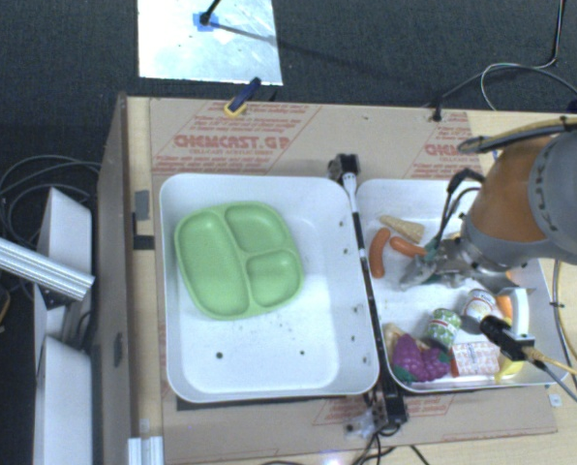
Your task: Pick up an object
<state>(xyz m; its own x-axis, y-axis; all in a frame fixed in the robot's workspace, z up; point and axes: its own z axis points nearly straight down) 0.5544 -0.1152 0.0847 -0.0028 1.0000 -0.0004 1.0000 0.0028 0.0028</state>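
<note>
Two white bins are seen side by side. A green divided plate (238,259) lies in the left bin (201,366). In the right bin (419,194), the gripper (426,267) is lowered beside an orange sausage (379,252); whether its jaws are released or clenched cannot be told. Purple grapes (420,361) lie near the front.

Bright, even overhead light; slightly soft focus.

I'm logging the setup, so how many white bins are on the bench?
2. The left bin holds a green divided plate. The right bin holds the small toy foods, with the gripper low over it.
</note>
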